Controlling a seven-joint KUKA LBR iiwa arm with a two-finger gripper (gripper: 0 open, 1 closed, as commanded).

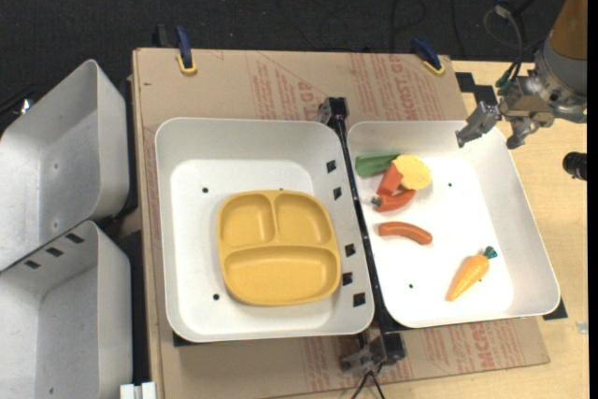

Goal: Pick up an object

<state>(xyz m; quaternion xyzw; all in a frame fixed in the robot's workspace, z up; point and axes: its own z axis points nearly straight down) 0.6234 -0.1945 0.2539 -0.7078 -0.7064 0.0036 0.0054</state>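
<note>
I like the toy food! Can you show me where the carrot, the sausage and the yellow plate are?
carrot [468, 275]: camera view, on the middle of its orange body.
sausage [405, 233]: camera view, on the middle of its length.
yellow plate [278, 276]: camera view, on the floor of its large front compartment.

Grey arm [561, 79], orange band above wrist (yellow rim higher up); dark two-finger pincer [493, 130].
</note>
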